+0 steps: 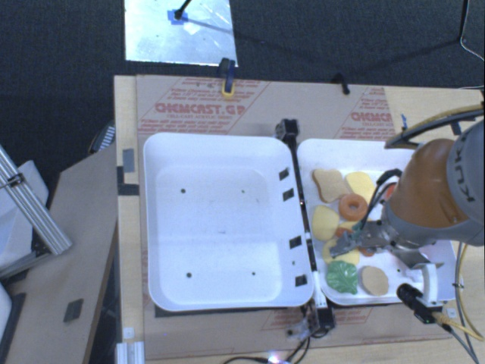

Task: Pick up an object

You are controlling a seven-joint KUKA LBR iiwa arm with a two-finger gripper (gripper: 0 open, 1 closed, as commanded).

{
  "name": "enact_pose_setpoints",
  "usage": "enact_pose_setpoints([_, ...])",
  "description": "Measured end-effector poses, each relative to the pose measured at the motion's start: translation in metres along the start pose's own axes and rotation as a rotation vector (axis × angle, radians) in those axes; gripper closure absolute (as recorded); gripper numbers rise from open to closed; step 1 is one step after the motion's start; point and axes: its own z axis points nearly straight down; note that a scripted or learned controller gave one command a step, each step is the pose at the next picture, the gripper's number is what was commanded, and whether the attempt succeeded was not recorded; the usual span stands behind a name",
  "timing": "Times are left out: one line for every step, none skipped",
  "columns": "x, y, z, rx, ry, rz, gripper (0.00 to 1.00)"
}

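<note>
Nearest the camera, at the front of the right bin (pixel 364 147), a green leafy piece (pixel 342 277) lies just beside a round tan cookie-like piece (pixel 373 280). Just behind them the hand (pixel 347 243) hangs low over the bin's contents, at the end of the grey arm (pixel 430 196) with its orange band, which comes in from the right. Whether the hand is spread or pressed together cannot be told, and nothing can be seen gripped in it. Just behind the hand lies a pale yellow piece (pixel 324 221), touching an orange ring (pixel 352 206). Farther back rest a tan toast-shaped piece (pixel 330 183) and a yellow piece (pixel 361 183), side by side. The left bin (pixel 220 218) sits alongside on the table (pixel 197 105)
</note>
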Motion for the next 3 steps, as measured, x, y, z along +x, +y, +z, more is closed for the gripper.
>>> enact_pose_setpoints([0.013, 0.072, 0.008, -0.008, -0.001, -0.006, 0.0])
enact_pose_setpoints([0.012, 0.07, -0.002, -0.006, 0.0, -0.002, 1.0])
enact_pose_setpoints([0.0, -0.002, -0.014, 0.002, 0.0, 0.005, 1.0])
